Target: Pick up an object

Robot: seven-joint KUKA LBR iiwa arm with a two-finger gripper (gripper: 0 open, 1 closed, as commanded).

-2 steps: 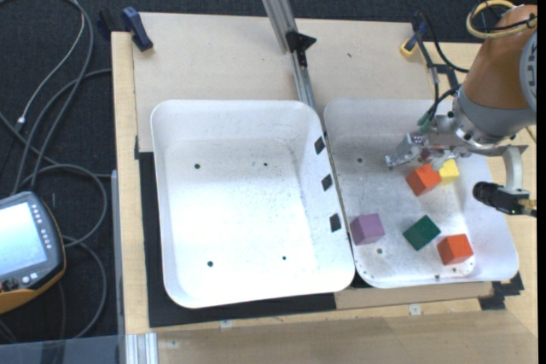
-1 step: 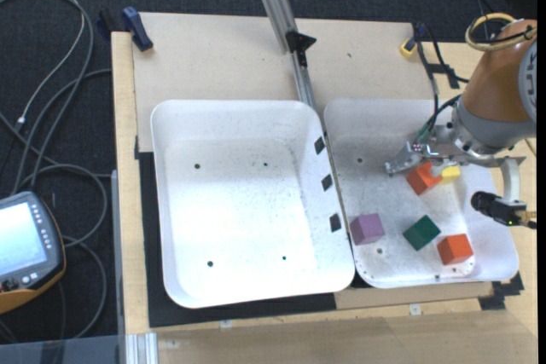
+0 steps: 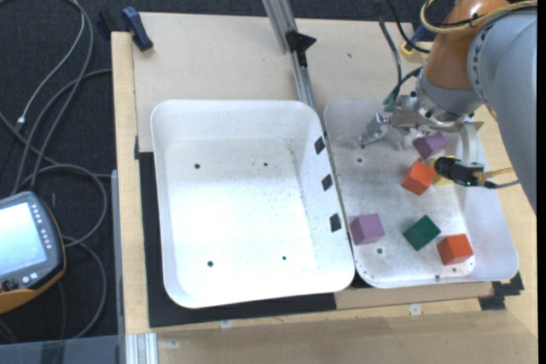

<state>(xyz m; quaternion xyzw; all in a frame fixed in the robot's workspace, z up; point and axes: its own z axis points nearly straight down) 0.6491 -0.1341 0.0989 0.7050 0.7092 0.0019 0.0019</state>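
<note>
An orange block (image 3: 455, 248) lies at the right bin's (image 3: 375, 268) near edge, with a green block (image 3: 421, 232) and purple block (image 3: 368, 228) beside it. The gripper (image 3: 424, 151) hangs above another orange block (image 3: 418, 178), with a purple one (image 3: 429, 144) at its tip; I cannot tell its grip

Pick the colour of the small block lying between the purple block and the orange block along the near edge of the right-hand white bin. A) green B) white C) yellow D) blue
A: the small green block lies in the right-hand white bin, with the purple block on one side and the orange block on the other.
</note>
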